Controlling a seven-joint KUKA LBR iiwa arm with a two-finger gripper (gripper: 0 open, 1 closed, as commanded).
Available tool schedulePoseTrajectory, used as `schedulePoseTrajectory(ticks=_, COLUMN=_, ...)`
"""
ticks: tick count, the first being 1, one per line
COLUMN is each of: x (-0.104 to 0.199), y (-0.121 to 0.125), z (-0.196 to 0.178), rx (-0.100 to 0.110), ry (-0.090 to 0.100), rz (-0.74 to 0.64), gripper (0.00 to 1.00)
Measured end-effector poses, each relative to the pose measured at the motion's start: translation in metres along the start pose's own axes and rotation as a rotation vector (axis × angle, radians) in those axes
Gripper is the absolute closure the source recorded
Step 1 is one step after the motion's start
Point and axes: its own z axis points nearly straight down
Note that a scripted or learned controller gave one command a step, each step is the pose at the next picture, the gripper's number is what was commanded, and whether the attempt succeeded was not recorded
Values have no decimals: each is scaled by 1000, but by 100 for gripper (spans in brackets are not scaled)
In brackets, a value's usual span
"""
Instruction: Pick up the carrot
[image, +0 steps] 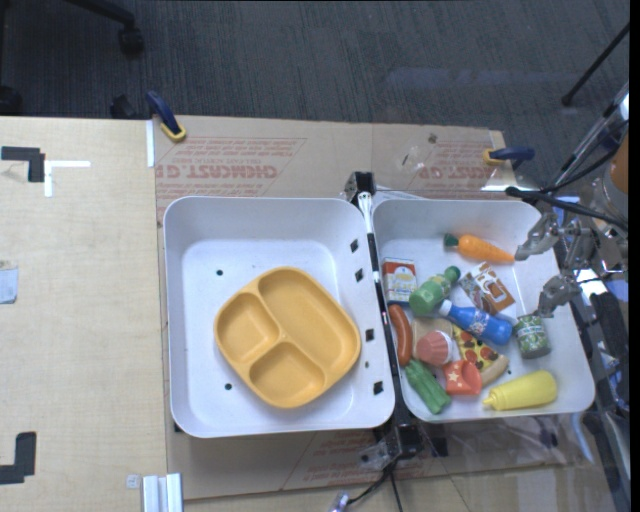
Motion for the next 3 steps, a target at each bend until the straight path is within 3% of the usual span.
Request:
schedulePoseTrajectory(ticks=1, x=-57, y=-21, z=107, rx=4, ry=-25, rz=181, gripper=0)
schedulePoseTrajectory(ticks=2, x=-98, y=-26, z=113, rx=6, ry=-18, rz=426, gripper=0)
schedulePoseTrajectory(ticks=3, x=-97, y=-26, z=114, rx=7, ry=-17, rz=463, gripper=0)
